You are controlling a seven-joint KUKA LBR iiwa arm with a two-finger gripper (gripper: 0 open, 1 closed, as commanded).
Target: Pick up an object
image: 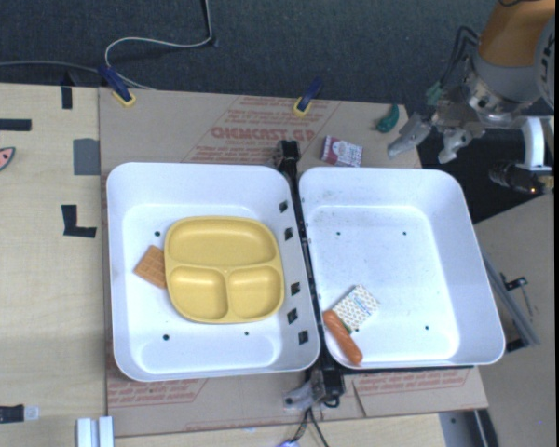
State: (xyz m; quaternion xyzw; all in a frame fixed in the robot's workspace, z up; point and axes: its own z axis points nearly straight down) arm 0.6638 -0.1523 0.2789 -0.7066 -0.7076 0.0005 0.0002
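arm (517, 35): orange band, grey wrist | tool (429, 138): pale grey metal fingers | dark cables alongside

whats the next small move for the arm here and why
Probably swing the gripper in over the right white bin toward the orange carrot-shaped toy and small patterned packet at its near-left corner; it hangs outside the bin's far edge, holding nothing.

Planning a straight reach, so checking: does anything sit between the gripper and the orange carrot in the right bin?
Nothing visible does. The gripper hangs beyond the right bin's far rim; bare bin floor lies between it and the carrot.
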